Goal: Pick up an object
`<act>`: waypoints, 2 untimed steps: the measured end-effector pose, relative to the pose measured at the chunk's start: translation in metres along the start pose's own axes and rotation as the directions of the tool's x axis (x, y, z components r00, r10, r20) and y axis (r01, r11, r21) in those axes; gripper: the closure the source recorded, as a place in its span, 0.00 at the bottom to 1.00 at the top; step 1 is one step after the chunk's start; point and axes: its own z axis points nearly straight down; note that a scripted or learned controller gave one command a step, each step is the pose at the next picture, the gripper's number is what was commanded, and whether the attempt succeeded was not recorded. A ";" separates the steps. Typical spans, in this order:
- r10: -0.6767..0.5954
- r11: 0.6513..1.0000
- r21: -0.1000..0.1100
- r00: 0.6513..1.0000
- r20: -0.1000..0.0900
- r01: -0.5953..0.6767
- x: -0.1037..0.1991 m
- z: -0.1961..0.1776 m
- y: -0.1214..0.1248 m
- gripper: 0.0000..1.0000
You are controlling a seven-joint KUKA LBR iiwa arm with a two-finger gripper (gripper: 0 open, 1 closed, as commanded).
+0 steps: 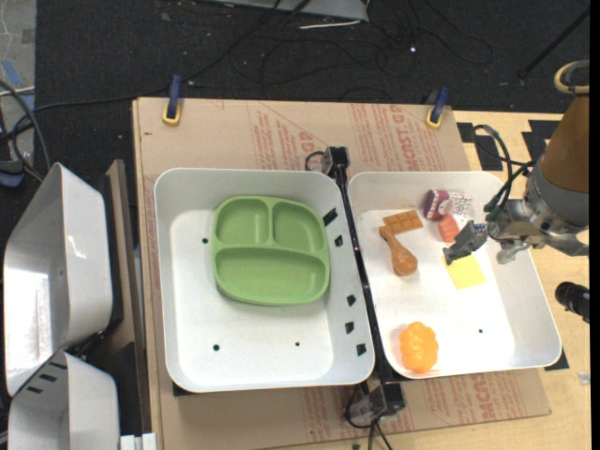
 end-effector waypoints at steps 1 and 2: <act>-0.003 1.000 -0.013 1.000 0.002 0.003 0.000 -0.007 0.002 0.00; -0.002 1.000 -0.009 1.000 0.001 0.002 0.008 0.054 0.005 0.00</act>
